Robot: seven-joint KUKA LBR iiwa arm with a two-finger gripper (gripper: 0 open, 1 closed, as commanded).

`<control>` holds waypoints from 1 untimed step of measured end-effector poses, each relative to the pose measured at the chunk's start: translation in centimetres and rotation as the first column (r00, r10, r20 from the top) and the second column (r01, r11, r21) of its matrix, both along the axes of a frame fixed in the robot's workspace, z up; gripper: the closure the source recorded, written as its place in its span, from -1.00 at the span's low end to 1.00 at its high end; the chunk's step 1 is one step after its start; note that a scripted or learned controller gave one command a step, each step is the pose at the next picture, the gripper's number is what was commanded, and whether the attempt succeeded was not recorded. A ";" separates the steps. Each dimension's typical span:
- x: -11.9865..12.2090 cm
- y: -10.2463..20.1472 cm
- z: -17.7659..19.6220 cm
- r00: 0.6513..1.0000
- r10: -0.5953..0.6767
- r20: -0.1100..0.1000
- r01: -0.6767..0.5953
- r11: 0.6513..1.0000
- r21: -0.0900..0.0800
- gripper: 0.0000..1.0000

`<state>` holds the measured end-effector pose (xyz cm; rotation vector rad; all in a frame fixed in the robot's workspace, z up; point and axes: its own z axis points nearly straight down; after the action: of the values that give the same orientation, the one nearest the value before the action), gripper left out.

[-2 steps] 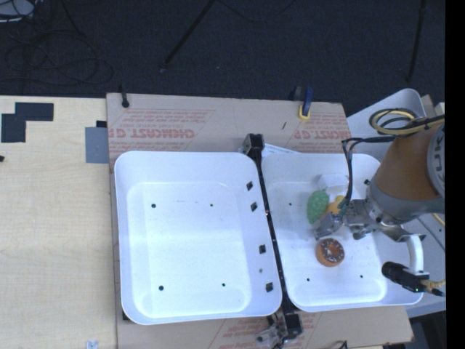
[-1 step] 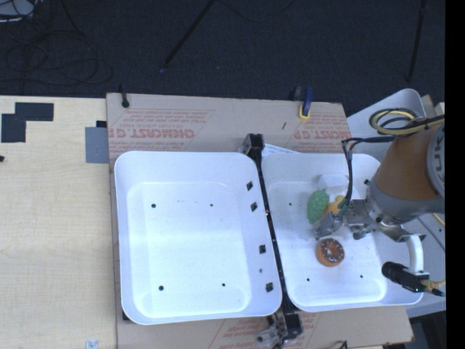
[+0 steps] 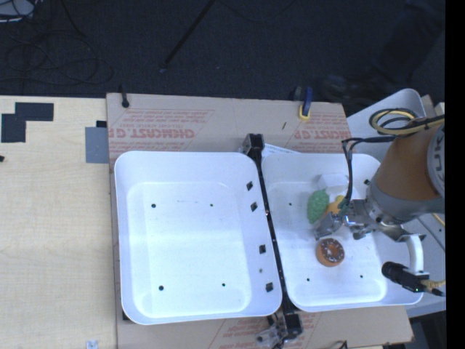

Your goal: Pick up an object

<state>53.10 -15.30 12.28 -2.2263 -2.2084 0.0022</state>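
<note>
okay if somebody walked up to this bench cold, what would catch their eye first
Probably the big grey arm with its orange band reaching in from the right, its gripper low over the right bin. Next comes the small cluster of colour under it: a green object and, nearer the camera, a round orange-brown object. The left bin beside it is a broad white expanse.

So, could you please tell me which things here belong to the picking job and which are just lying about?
Job:
- gripper
- green object
- round orange object
- right bin

Lying about:
- left bin
- yellow-and-blue clamp
- cardboard sheet
</note>
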 end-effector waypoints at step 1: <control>6.2 4.3 -3.1 1.000 0.014 0.005 -0.014 1.000 -0.002 -1.00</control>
<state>59.32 -10.98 9.19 -2.2142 -2.2271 -0.0014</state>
